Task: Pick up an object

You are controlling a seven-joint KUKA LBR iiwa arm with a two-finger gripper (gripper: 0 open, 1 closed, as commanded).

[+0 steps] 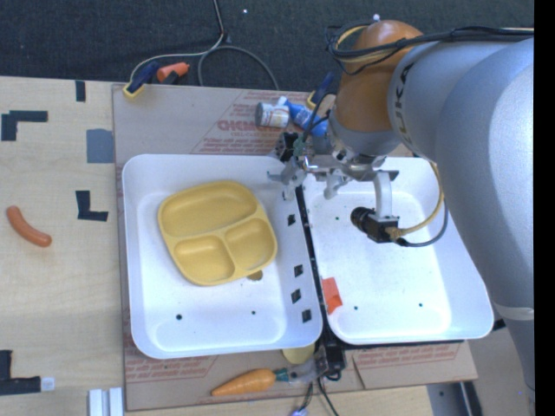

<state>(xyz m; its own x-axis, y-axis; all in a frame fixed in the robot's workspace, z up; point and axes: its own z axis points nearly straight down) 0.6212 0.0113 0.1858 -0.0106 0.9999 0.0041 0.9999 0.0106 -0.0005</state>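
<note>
Here, yellow divided plate (218,230) in left bin (139,258) — long axis slanting upper-left to lower-right; claw (334,173) state untellable.

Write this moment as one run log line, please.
grey arm's gripper: above bins' divider, far end | yellow three-compartment plastic plate: flat in left white bin | held: nothing seen

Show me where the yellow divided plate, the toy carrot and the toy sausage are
yellow divided plate (218,230), camera view, on the ridge between its compartments
toy carrot (243,382), camera view, middle of its orange body
toy sausage (29,227), camera view, middle of its length
</note>
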